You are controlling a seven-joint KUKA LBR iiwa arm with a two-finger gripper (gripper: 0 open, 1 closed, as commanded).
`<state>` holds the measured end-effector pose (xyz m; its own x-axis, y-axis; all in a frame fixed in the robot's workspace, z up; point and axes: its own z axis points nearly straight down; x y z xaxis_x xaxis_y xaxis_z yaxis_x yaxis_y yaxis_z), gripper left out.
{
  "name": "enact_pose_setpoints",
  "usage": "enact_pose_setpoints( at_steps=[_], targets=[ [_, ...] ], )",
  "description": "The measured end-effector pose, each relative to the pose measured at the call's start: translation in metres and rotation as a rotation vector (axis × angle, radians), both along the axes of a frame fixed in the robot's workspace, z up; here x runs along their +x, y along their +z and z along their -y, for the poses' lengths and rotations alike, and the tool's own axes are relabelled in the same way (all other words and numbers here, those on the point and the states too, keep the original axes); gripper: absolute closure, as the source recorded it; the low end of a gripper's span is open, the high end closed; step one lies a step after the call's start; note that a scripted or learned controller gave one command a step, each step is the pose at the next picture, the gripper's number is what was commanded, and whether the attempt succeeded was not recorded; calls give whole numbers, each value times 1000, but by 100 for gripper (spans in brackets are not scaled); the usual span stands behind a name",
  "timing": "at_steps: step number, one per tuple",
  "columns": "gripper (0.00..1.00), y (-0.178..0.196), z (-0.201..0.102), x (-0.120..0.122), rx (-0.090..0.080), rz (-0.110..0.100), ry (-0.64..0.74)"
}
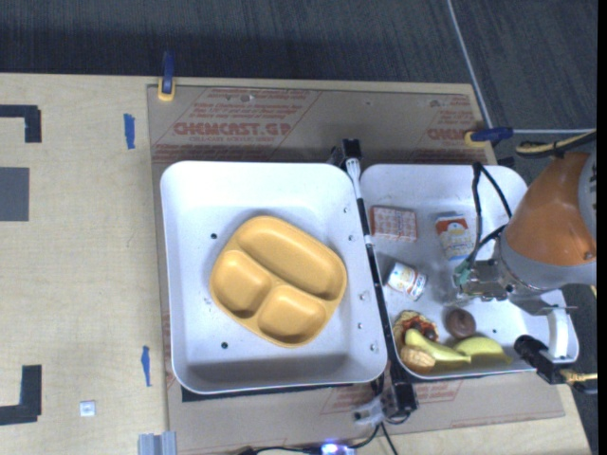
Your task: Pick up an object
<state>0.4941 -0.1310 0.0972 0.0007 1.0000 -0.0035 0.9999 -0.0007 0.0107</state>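
**A:** Where's the gripper now?

**B:** Low in the right bin, under the orange-banded wrist, just above a small brown round object. Whether it is released or clenched on anything I cannot tell; the arm's own body hides that part.

**A:** What could go wrong?

**B:** Crowding, I'd judge. The brown object lies close to the bananas and a reddish fruit along the near wall. A descent slightly off could nudge those instead, or push the brown piece against the wall so it slips away. The small can lies on its side to the left and would likely roll if brushed.

**A:** And room to move?

**B:** Tight on the near and right sides, where the bin rim sits close to the wrist. The far half is more open, with a flat red-and-white packet and a small carton spaced apart. The left bin holds a yellow divided tray, well apart, with bare desk beyond.
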Motion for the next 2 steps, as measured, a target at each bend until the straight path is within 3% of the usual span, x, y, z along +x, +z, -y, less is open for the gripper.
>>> enact_pose_setpoints(
  at_steps=[1,2],
  targets=[
    [0,0,0,0,0,0,0],
    [0,-11,-38,-13,3,-5,2]
  ],
)
